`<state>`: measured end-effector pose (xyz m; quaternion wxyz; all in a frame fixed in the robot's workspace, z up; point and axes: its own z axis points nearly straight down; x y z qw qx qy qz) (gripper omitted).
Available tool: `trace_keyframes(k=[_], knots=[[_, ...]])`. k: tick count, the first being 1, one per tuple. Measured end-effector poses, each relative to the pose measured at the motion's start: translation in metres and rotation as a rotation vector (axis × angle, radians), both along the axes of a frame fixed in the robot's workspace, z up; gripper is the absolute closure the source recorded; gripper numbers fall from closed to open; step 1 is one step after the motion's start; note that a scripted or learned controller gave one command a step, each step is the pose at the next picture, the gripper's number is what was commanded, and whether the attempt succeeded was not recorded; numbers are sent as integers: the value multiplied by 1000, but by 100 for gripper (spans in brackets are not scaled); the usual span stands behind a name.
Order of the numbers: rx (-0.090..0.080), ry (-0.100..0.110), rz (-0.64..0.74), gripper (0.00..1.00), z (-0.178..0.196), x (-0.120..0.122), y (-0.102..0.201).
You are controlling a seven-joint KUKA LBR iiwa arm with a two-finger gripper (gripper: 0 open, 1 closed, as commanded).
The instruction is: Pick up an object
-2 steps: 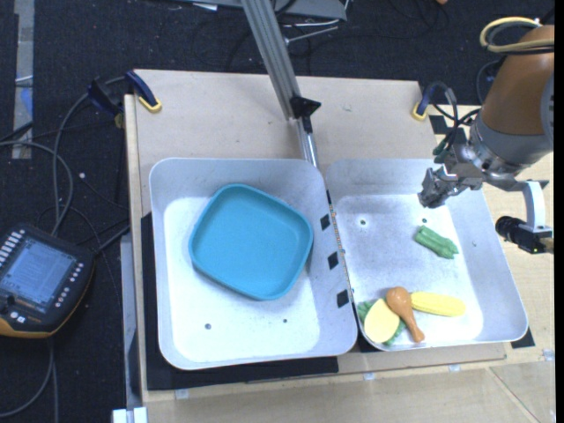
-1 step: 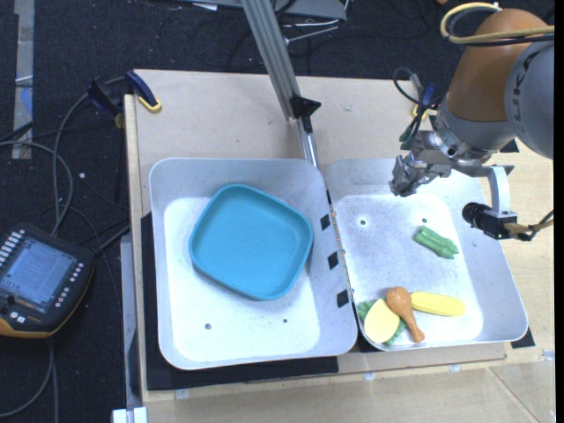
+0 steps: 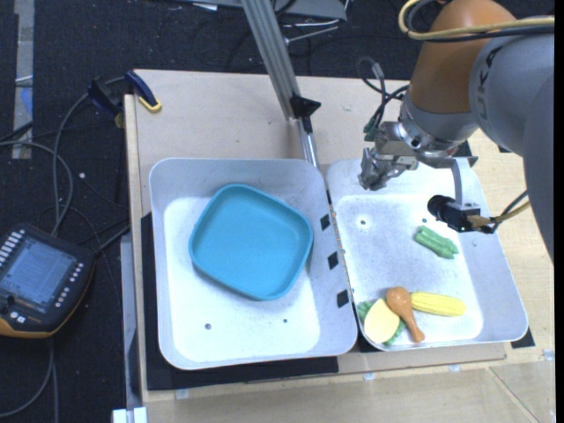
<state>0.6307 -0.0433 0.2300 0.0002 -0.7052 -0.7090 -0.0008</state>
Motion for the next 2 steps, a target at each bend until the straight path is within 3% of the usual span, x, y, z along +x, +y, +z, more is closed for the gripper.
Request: trace_keyframes(k=[1, 2], knots=[[0, 1, -2, 100, 3, 8, 42], [0, 0, -1, 100, 8, 15, 103]])
